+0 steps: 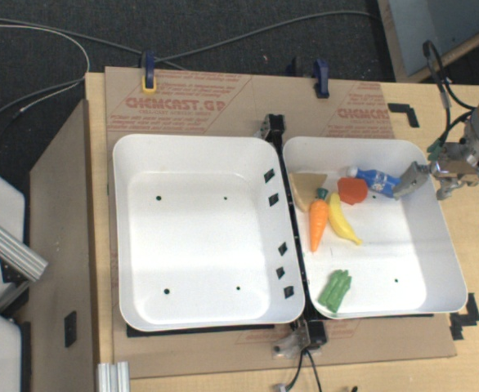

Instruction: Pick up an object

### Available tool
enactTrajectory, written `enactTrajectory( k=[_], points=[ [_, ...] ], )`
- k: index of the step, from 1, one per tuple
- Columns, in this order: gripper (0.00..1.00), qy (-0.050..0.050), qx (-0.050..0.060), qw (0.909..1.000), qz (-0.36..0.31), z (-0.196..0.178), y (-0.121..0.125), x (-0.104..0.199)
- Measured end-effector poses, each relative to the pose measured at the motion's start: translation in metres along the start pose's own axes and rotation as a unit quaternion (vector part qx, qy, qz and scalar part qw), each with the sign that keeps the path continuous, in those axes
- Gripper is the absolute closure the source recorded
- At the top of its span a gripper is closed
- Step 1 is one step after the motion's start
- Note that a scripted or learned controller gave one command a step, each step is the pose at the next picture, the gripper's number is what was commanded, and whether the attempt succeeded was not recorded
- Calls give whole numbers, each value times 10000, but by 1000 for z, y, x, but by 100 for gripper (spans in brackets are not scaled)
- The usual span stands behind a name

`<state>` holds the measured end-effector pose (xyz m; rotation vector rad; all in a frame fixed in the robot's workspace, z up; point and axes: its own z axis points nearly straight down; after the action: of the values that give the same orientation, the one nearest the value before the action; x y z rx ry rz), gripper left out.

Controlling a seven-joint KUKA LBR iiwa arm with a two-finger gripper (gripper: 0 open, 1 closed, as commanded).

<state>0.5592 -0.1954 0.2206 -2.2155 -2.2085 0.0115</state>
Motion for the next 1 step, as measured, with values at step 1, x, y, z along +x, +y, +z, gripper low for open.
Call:
enactTrajectory(
  k=[1],
  points=[
    [0, -17, -69, 10000, -18, -8, 3, 1]
  ],
)
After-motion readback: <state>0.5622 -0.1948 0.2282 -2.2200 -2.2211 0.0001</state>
